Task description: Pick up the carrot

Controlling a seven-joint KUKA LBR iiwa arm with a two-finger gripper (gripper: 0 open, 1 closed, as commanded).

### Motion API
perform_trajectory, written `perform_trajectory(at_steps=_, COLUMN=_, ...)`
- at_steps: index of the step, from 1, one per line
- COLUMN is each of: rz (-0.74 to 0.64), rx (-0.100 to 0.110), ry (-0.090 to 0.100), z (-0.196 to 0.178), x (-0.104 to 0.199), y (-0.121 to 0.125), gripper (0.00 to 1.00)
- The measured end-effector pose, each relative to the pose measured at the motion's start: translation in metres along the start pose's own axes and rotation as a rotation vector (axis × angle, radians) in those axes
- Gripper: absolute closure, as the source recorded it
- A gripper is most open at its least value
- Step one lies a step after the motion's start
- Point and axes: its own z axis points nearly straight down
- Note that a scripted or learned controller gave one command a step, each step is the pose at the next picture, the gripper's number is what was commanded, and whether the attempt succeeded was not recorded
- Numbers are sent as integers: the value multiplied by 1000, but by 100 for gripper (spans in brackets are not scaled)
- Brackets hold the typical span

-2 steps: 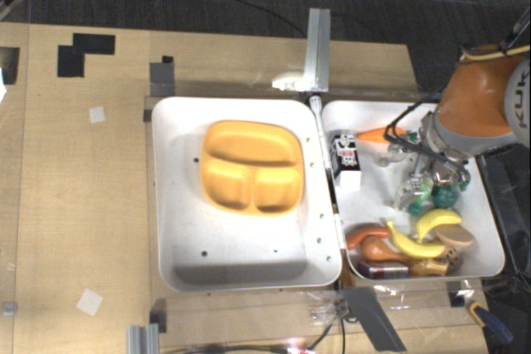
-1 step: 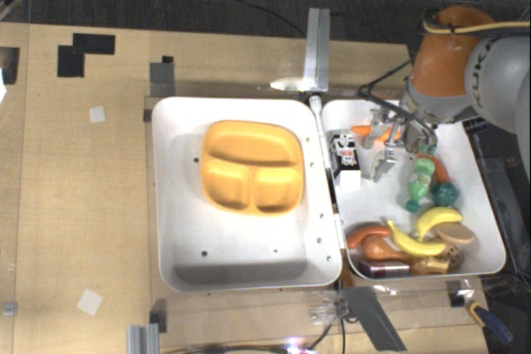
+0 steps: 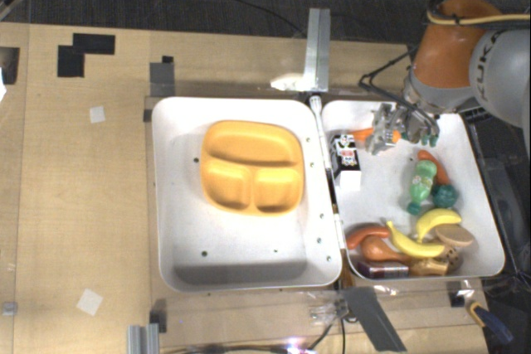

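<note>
The carrot is an orange piece lying at a slant in the right bin, near its back, just above a green toy. Its upper end runs under my gripper, which hangs low over the back of that bin. The fingers stand apart, one on each side of a bit of orange, and I cannot see them pressing on it. The gripper looks open. The grey arm with its orange band comes in from the upper right.
The right bin also holds a black-and-white box by its left wall, a teal piece, two bananas, brown and red toy foods and a dark eggplant along the front. A yellow divided plate lies in the left bin.
</note>
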Motion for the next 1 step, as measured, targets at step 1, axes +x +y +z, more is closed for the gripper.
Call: perform_trajectory(at_steps=1, rz=325, rx=-6, ry=-15, z=-88, x=25, y=68, gripper=100)
